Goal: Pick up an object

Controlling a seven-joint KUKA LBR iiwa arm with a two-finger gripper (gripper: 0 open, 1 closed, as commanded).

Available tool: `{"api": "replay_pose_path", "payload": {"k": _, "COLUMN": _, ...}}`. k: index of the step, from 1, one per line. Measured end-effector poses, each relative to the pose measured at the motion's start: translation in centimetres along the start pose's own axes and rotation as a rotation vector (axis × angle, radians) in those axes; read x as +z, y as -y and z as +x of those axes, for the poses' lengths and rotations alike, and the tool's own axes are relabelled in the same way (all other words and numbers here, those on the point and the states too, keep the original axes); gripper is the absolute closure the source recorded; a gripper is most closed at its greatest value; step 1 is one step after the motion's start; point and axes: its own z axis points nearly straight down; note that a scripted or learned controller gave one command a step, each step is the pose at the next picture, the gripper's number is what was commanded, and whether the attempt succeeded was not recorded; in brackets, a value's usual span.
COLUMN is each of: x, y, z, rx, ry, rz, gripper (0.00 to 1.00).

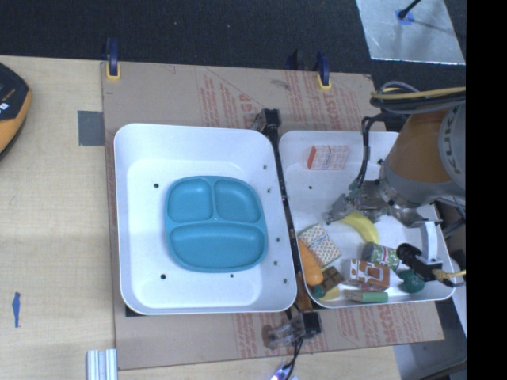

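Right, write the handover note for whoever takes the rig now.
Tool: low in the right bin, beside the banana; grip unclear.
Things: banana, carrot, checkered pack, small box and other bits crowd the right bin's near end; a red-and-white packet lies at its far end. Blue divided plate sits in the left bin.
Done: nothing seen lifted.
Left: grasp and lift one object.

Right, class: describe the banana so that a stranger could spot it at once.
Find the right-hand white bin, the one crowded with small toys. The banana lies near its middle, just below the gripper. It is the only plain yellow, curved thing there; its neighbours are patterned or mixed in colour.
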Motion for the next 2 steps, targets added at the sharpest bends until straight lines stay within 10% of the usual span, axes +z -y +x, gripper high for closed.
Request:
{"api": "replay_pose_path", "payload": {"k": 1, "x": -1.12, "y": -0.18, "z": -0.1, "rx": -0.001, "ry": 0.001, "rz": -0.003, "gripper": 1.0}}
{"api": "replay_pose_path", "payload": {"k": 2, "x": -1.08, "y": -0.16, "z": -0.1, "rx": -0.003, "ry": 0.002, "rz": -0.002, "gripper": 0.0}}
